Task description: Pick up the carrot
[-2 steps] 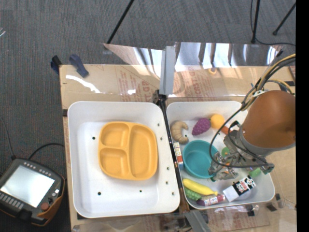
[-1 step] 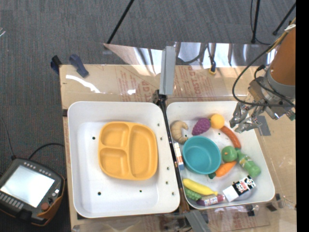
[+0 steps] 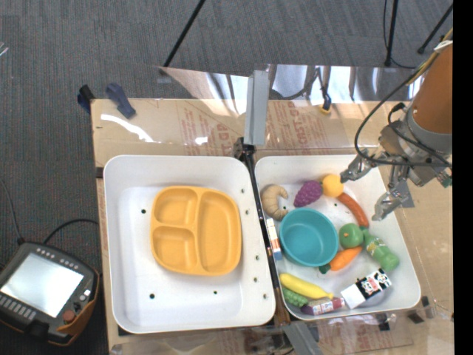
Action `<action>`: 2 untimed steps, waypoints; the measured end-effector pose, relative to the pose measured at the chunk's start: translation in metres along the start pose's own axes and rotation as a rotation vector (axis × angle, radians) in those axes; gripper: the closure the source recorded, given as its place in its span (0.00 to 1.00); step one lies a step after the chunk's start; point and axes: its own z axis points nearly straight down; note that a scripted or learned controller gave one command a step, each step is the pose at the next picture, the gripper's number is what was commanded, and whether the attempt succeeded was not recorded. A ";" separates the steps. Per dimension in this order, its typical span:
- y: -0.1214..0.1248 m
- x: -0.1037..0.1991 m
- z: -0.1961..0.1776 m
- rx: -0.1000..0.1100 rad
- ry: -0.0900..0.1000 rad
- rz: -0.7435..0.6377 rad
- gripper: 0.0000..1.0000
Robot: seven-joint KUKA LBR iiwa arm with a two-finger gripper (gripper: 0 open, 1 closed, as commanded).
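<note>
The gripper (image 3: 375, 189) hangs at the right of the frame over the right bin (image 3: 411, 268), its fingers spread wide and holding nothing. The carrot (image 3: 345, 258) lies lower, between the teal bowl (image 3: 308, 237) and a green toy (image 3: 380, 252). This looks like the approach step; next it should move down-left over the carrot.

Dark grey carpeted floor (image 3: 111, 35) is surrounding the scuffed brown wooden bench (image 3: 177, 124), with thin black tripod legs (image 3: 188, 24) standing behind.

yellow tray (image 3: 196, 230) in left bin (image 3: 118, 198).
</note>
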 end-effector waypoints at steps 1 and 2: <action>0.007 0.044 0.155 -0.003 0.007 0.129 0.00; 0.025 0.060 0.143 0.032 -0.021 -0.084 0.00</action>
